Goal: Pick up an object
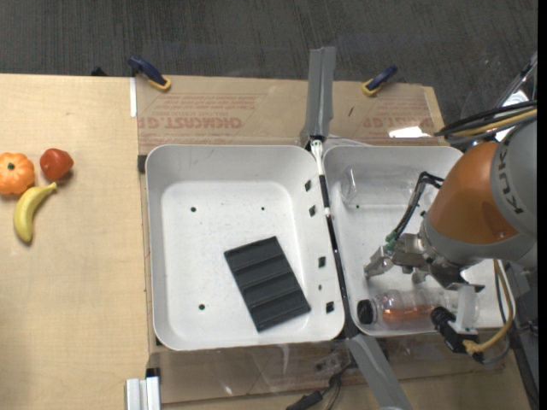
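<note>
camera view
gripper [408,259]: in the right bin [376,165], just above the bottle; I can't tell its state.
clear bottle [400,310]: lying flat at the bin's 6 o'clock, black cap toward 9.
my plan: descend centred, straddle the bottle mid-body.
black ribbed block [267,282]: left bin [171,254], well apart.

Both bins are white, the left bin [171,229] speckled with a few small dark dots. In it lies a dark grey ribbed block [267,282]. The right bin [376,169] holds a clear plastic bottle [400,310] with a black cap and what looks like an orange tint inside. The arm [474,203] is grey with an orange band. At the left of the frame, on the pale wooden worktop [68,314], sit an orange fruit [14,174], a red fruit [56,164] and a yellow banana [30,212]. Brown cardboard [214,114] carries red lettering.
</note>
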Controlling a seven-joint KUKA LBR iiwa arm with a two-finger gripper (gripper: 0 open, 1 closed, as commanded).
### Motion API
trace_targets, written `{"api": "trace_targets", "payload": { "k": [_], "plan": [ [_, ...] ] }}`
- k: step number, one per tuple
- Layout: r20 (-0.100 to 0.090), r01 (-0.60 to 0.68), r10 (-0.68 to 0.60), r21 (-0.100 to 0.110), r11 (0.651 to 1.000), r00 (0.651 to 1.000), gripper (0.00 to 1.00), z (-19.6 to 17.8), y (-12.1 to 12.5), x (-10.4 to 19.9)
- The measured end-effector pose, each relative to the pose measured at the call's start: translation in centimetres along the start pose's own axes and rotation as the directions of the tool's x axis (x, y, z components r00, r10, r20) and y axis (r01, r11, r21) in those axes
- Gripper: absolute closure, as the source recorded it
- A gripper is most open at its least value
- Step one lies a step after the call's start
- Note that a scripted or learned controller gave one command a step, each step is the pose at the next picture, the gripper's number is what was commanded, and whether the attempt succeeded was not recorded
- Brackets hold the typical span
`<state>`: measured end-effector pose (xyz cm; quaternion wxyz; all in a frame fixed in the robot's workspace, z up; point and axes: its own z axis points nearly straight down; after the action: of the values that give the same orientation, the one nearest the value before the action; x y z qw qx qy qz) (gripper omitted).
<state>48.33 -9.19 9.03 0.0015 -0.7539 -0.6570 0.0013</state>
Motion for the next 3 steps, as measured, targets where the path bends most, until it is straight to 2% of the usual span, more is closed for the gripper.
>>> {"api": "trace_targets", "payload": {
  "k": [1,2,3],
  "plan": [
    [0.001,0.112,-0.112,-0.003,0.994,0.994,0.00,-10.1,-0.2,1.4],
    [0.001,0.112,-0.112,-0.003,0.994,0.994,0.00,-10.1,-0.3,1.4],
    [0.000,0.049,-0.049,-0.001,0.999,0.999,0.00,0.0,-0.6,-0.7]
  ]
}}
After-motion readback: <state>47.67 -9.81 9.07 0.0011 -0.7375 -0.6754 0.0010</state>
